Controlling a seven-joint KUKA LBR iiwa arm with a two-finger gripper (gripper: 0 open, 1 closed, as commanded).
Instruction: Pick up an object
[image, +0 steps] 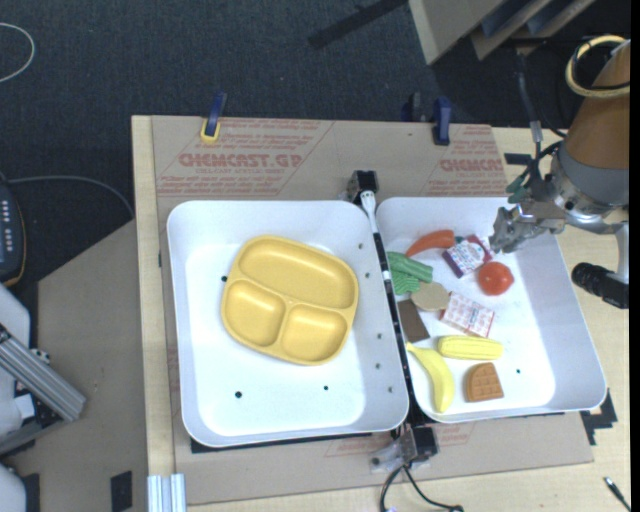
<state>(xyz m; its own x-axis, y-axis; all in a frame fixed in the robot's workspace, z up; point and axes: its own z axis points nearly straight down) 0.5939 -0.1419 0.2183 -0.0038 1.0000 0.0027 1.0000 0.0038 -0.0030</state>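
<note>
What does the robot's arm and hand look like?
The arm is grey and round, with an orange band above the wrist and a yellowish ring near the top. Thin dark cables run down its side. The hand is small, grey metal.

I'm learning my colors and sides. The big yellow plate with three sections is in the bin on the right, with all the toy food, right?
Not quite. The camera view shows the yellow plate with three sections lying alone in the left bin. The toy food, such as the banana and tomato, is in the right bin.
</note>
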